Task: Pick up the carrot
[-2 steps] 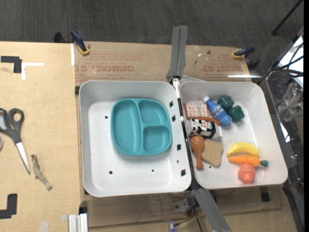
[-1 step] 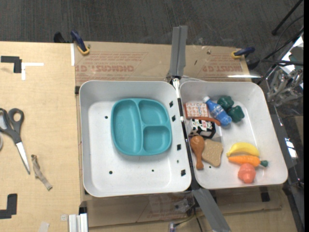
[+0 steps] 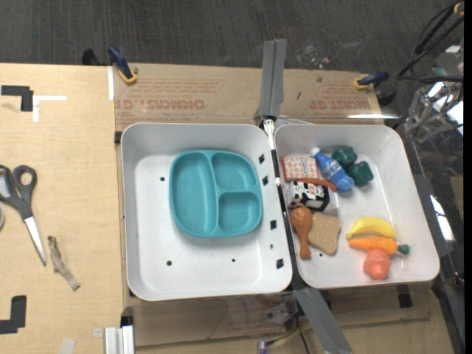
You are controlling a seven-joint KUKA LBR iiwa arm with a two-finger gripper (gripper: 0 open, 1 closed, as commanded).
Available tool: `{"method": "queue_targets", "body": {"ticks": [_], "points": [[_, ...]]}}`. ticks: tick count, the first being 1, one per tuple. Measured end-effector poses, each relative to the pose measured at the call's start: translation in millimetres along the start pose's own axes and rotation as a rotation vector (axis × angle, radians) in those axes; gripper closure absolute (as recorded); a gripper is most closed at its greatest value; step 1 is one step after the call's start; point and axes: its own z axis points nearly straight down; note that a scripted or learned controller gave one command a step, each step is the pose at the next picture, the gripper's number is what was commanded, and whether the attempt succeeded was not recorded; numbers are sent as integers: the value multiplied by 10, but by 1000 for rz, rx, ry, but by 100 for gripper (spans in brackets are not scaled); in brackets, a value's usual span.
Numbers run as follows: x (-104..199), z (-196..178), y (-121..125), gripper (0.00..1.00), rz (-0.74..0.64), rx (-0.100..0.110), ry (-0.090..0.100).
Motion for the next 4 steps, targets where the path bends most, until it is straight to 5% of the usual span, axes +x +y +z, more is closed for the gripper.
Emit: {"method": "queue_targets", "body": {"ticks": [2,4], "points": [[-172,-173,-108,100,-138,1,-1],[841,-167,515,100,-292,-3,3]]}}
